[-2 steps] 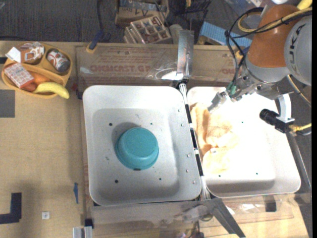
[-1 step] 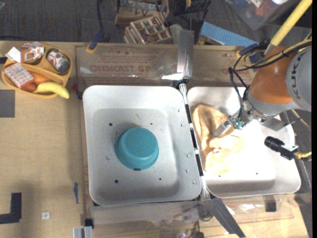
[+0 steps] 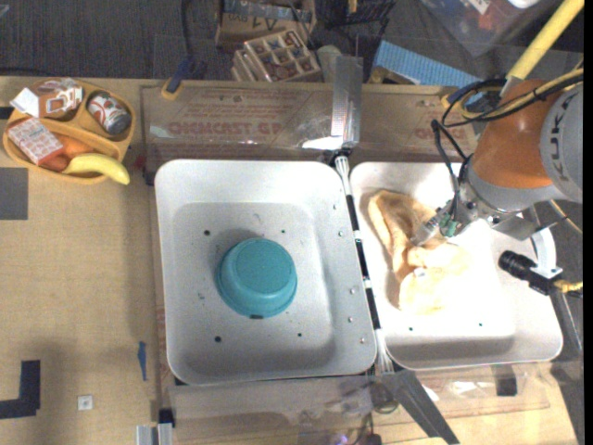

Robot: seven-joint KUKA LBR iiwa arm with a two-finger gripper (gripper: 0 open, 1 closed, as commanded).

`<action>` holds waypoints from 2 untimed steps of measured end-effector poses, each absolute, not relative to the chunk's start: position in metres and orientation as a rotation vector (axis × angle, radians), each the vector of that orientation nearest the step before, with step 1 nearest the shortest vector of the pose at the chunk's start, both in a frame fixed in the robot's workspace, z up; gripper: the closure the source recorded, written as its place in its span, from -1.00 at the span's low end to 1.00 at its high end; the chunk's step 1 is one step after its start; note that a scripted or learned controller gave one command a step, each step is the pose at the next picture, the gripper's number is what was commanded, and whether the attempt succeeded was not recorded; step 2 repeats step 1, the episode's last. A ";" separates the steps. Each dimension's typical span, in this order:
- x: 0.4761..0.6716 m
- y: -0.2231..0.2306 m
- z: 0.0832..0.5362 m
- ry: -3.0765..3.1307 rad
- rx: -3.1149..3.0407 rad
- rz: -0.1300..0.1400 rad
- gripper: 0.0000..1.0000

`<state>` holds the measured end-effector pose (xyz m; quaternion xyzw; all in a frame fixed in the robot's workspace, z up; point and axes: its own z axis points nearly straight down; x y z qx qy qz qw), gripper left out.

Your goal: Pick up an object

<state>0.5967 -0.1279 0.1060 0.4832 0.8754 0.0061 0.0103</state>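
A teal bowl (image 3: 258, 277) lies upside down in the middle of the left bin (image 3: 185, 202). A pale yellow cloth (image 3: 408, 248) lies crumpled in the left half of the right bin (image 3: 519, 332). My gripper (image 3: 435, 233) is down at the cloth's upper right part, reaching in from the right, its tip touching or just above the fabric. How the fingers stand is hidden by the wrist and the blur.
A yellow tray (image 3: 56, 146) with a banana (image 3: 100, 166) and food packets sits on the bench at far left. A cardboard strip (image 3: 250, 123) runs behind the bins. Clutter and cables lie beyond the bench's back edge.
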 end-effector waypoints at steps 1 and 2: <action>0.625 -0.059 0.200 2.822 1.371 0.002 1.00; 0.625 -0.059 0.200 2.822 1.371 0.002 1.00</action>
